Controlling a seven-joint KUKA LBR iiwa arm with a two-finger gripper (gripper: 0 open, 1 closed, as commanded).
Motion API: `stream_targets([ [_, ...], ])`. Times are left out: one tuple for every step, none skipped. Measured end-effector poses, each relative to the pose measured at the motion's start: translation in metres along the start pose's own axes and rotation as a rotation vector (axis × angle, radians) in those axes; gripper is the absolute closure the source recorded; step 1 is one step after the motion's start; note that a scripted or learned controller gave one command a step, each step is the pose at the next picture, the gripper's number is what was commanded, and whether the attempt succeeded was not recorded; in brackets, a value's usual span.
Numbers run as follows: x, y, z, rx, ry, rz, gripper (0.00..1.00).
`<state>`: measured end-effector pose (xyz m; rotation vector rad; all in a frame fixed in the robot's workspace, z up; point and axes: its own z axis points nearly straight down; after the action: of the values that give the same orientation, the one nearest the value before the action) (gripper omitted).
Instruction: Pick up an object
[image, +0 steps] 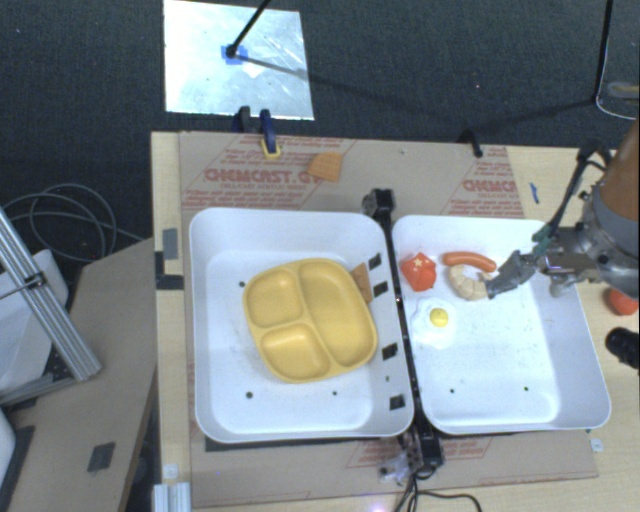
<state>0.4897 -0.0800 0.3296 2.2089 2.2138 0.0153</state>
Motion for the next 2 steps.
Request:
stream_targets([
  [-0.046, 0.004, 0.132, 0.020, 0.003, 0.005, 0.00],
  [-0.035, 0.031, 0.237, 0.016, 0.004, -0.003, 0.00],
])
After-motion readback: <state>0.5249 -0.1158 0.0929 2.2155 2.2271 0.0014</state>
